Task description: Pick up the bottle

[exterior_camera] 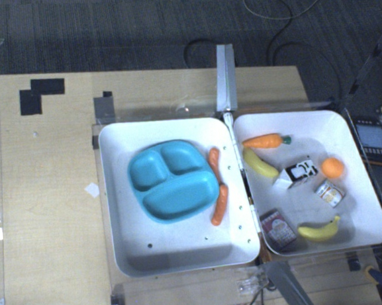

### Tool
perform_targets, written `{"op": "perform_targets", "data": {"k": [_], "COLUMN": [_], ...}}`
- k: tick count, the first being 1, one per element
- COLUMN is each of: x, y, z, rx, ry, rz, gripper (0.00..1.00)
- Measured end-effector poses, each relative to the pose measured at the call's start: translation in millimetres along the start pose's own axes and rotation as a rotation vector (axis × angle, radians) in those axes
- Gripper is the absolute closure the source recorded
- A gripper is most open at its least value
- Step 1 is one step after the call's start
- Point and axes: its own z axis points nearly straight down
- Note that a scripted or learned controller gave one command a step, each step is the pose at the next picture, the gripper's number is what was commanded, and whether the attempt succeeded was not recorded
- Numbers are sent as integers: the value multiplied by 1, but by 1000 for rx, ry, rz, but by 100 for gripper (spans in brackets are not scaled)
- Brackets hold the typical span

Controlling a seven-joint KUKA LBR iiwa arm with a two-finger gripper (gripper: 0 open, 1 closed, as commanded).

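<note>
Gripper state I can't tell; the bottle (329, 193) in the right bin (351, 140) looks light, stiff and slick, so I'd grip across its middle.

Arm pose, wrist angle & tool state: can't tell from this view.
</note>
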Motion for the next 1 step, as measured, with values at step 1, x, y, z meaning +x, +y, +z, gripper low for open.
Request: {"op": "perform_targets", "data": {"k": [1], "x": [2], "y": [0], "z": [-11], "rx": [-2], "ry": [3], "rz": [-8], "gripper": [100]}}
